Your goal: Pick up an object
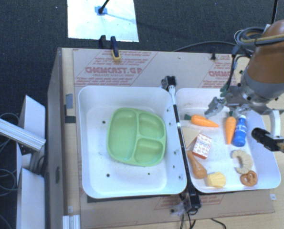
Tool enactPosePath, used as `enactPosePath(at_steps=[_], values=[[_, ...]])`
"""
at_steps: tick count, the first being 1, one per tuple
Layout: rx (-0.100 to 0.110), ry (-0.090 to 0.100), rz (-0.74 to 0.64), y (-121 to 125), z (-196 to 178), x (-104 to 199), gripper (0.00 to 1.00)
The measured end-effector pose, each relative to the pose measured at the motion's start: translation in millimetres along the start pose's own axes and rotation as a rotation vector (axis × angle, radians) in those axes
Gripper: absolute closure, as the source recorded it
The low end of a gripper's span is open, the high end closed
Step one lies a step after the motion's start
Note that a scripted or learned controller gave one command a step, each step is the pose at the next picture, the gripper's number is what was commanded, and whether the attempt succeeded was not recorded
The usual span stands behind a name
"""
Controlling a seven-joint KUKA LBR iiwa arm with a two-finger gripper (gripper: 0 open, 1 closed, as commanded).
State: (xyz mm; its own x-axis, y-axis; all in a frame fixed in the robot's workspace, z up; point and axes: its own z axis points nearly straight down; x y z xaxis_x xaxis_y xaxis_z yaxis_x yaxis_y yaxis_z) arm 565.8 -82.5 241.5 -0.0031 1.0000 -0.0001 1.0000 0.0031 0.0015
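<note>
The right bin [270,175] holds several toy foods. An orange carrot [204,121] lies near its back left, and a second carrot [230,129] lies beside a blue bottle [239,131]. A red and white box [202,146] sits mid-bin above an orange cone-shaped piece [196,165]. A yellow cheese wedge [215,179], a pretzel [249,178] and a pale curved piece [242,160] lie along the front. My gripper [223,109] hangs over the bin's back part, just above the two carrots. It is open with nothing between its fingers.
The left bin [94,175] holds a green divided plate [136,136]. A black divider rail [179,128] runs between the bins. A black cylinder on a white bracket [268,137] juts over the right bin's right rim.
</note>
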Motion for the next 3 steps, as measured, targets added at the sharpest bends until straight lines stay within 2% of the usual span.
enactPosePath(at_steps=[1,2,3], values=[[-0.001,-0.002,0.002,16,-9,-62,0.00],[0.002,-0.001,0.003,27,70,-118,0.00],[0.000,-0.001,0.002,26,157,-124,0.00]])
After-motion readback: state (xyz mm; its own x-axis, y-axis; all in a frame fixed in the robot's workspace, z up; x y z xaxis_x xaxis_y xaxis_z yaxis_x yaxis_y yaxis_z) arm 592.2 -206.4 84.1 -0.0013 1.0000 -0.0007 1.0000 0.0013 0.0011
